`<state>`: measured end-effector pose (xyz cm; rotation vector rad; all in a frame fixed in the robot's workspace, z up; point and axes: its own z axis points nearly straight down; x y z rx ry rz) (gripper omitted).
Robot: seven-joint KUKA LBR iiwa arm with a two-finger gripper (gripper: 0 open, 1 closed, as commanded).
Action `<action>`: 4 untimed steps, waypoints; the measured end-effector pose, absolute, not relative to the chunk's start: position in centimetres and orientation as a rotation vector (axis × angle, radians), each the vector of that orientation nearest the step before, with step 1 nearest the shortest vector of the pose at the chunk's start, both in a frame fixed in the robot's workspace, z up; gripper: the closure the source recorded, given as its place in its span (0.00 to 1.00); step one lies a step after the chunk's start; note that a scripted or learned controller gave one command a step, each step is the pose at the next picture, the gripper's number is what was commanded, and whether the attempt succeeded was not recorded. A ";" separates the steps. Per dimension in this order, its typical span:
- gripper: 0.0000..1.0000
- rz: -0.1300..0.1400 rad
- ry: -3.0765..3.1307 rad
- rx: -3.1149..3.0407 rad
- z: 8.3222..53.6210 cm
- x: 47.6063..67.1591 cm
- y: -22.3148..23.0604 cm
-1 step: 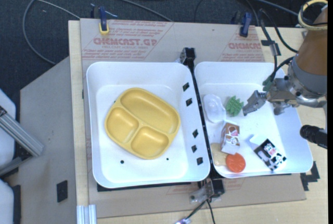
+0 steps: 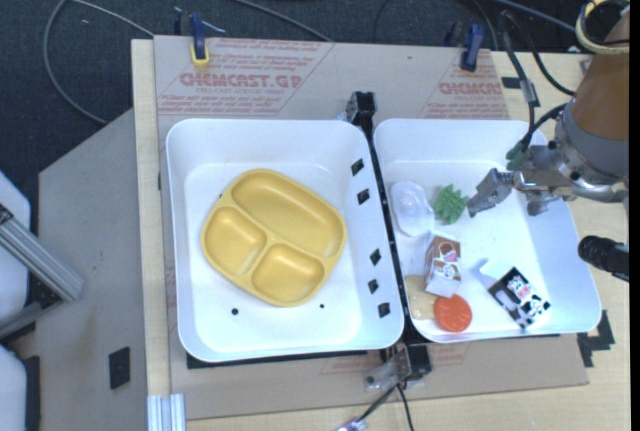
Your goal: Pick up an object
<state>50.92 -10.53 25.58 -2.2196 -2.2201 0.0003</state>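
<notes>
In the right bin (image 2: 560,264) lie a green toy (image 2: 450,204), a clear whitish lump (image 2: 409,203), a small printed carton (image 2: 443,264), an orange disc (image 2: 453,313) and a black-and-white packet (image 2: 518,295). My gripper (image 2: 512,196) hangs over the bin's upper middle, just right of the green toy. It is open, with only the white bin floor between its fingers. One finger (image 2: 489,192) points toward the green toy, a short gap away from it.
A yellow divided plate (image 2: 274,236) lies in the left bin (image 2: 190,219). A black divider (image 2: 372,209) runs between the bins. A tan round piece (image 2: 420,291) sits beside the orange disc. The arm's orange band (image 2: 610,99) is over the bench's right edge.
</notes>
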 end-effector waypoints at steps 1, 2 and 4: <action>0.00 0.005 -2.216 -2.217 19.5 51.4 -10.9; 0.00 0.005 -2.215 -2.218 15.0 50.8 -11.5; 1.00 -0.026 -2.234 -2.238 12.5 51.2 -12.1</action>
